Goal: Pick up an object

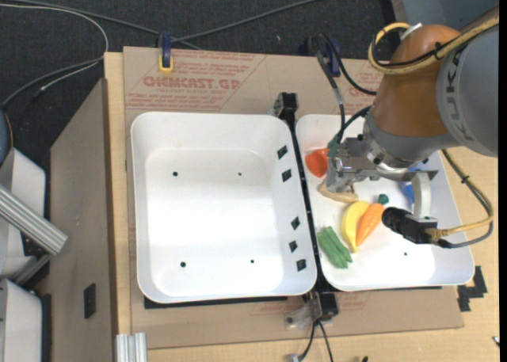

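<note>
Brown cardboard underlies two white bins: left bin [210,202], then right bin [396,269] holding a green piece [334,246], yellow-orange fruit [360,222] and red piece [316,163]. Gripper [348,172] hovers low at its far-left; I cannot tell its grip. Best to centre over one toy before descending.

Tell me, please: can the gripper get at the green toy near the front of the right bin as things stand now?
Probably yes. The green toy lies uncovered near the front of the right bin, beside the yellow and orange toy but not under it. The gripper works further back, so only a short move seems needed.
</note>
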